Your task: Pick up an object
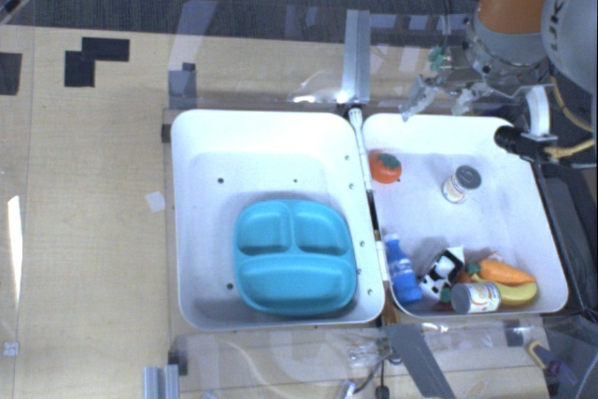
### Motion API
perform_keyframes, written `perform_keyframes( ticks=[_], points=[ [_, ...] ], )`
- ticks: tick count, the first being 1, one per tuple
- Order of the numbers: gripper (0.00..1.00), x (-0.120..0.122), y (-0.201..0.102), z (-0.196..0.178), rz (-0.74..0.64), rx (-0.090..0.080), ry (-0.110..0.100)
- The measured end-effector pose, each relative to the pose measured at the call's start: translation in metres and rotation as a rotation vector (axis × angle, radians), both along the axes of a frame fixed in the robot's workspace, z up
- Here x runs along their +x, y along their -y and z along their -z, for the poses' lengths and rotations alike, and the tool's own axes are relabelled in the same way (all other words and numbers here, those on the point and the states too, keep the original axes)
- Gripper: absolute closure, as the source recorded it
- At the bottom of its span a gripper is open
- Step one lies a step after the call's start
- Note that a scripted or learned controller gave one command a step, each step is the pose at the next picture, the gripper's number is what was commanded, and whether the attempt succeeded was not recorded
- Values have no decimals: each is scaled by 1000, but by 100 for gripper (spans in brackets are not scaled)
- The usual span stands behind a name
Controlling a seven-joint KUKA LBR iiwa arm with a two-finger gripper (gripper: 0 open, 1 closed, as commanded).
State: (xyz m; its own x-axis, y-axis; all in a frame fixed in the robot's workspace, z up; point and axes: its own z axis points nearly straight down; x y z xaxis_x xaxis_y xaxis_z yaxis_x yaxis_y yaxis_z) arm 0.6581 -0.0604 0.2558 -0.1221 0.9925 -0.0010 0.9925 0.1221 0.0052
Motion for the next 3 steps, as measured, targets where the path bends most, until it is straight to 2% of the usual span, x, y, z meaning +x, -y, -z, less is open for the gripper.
perform_keyframes(
  ticks=[1,2,3],
  points=[
    [0,12,49,129,-118,-1,-2],
    [0,-3,111,169,-130,-2,2],
    [100,0,109,155,-133,-3,11]
  ],
)
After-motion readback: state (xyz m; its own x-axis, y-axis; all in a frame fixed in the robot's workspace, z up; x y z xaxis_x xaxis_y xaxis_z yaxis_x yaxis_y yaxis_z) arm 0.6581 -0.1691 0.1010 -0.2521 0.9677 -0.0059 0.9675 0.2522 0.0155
